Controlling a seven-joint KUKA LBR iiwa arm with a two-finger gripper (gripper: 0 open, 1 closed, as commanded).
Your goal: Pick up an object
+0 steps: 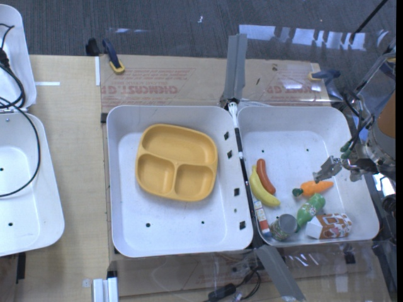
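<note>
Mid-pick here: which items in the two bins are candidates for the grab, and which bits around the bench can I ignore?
Candidates, all in the right bin:
banana
hot dog
carrot
green vegetable toy
can
carton
The end effector is just above the carrot.

Ignore:
yellow divided plate in the left bin
clamp
black cable

Bright even overhead light, soft shadows, glare top right.

Arm (384, 128) cut off at right edge; hand (329, 167) too small/blurred to read its fingers.
</note>
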